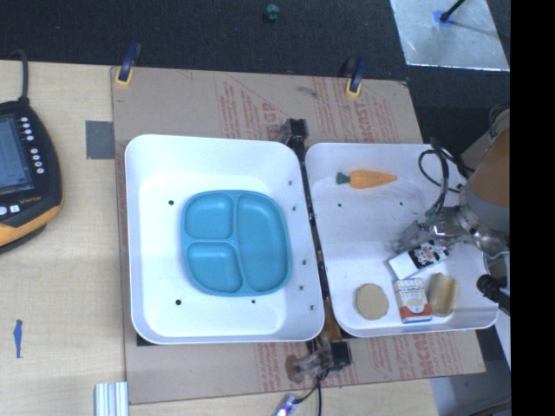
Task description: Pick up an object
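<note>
Nothing is seen held: the gripper (425, 243) is lowered by the carton (413, 299); its spread cannot be told.

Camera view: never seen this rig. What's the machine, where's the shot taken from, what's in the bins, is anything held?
One fixed camera looks down at a slant on a bench. The machine is a robot arm reaching in from the right, its gripper low over the right bin. That bin holds a toy carrot, a round cookie, a small carton and a tan piece. The left bin holds a blue divided plate. A handheld controller lies at the left. Whether the gripper holds anything is too cluttered to tell.
</note>
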Motion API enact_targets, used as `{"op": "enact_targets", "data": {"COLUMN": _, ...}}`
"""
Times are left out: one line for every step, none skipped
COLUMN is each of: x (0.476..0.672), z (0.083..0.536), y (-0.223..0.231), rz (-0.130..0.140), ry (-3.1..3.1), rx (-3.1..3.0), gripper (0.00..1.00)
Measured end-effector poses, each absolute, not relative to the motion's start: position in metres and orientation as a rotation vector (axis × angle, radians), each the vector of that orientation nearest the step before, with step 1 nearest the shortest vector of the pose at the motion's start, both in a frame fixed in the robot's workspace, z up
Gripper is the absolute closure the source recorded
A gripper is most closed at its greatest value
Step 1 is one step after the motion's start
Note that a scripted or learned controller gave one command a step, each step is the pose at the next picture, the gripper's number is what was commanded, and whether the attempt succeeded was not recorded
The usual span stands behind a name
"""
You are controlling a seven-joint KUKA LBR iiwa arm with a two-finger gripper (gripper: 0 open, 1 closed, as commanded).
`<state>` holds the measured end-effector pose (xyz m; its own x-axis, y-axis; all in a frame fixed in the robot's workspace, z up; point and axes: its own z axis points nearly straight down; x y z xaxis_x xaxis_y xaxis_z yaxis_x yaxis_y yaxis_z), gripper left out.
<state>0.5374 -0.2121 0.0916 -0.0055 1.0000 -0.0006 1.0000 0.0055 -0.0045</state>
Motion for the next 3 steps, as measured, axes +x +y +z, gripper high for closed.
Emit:
{"op": "enact_targets", "data": {"x": 0.538, "z": 0.103, "y": -0.213, "rz": 0.007, "ry": -2.231, "rx": -2.212, "gripper": 1.0}}
{"op": "enact_targets", "data": {"x": 0.538, "z": 0.103, "y": -0.213, "rz": 0.007, "ry": -2.231, "rx": -2.212, "gripper": 0.0}}
{"op": "enact_targets", "data": {"x": 0.518, "z": 0.092, "y": -0.178, "rz": 0.003, "ry": -2.228, "rx": -2.214, "gripper": 0.0}}
